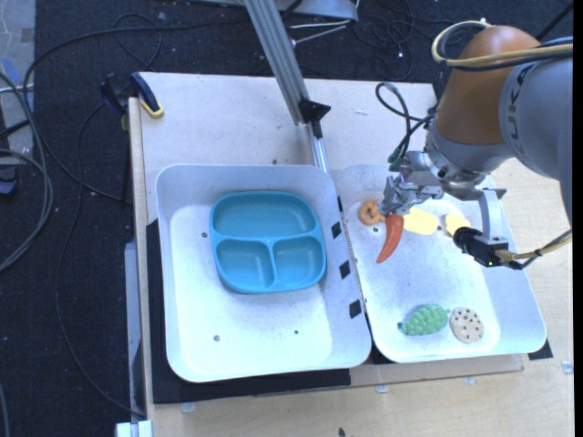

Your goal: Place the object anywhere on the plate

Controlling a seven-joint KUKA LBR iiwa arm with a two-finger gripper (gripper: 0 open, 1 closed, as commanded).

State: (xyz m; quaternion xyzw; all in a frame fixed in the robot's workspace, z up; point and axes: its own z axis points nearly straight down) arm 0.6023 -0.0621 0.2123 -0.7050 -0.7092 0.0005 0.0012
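End effector (398,206) fingers, as we see them, clamp the top of a red chili pepper (391,238) over the right bin (519,312); blue plate (269,241) sits in the left bin (182,335).

Pincer (397,209) fingertips hidden behind wrist, perhaps touching red pepper (391,238); arm (519,89) cut off at right edge.

One camera sits high above the bench (228,107) and looks down at a slant. It is far enough back to see both white bins, the left bin (182,335) and the right bin (510,308), side by side. Dark floor (64,244) with cables shows at the top and left. The arm (510,89) comes in from the right side, close to the camera.
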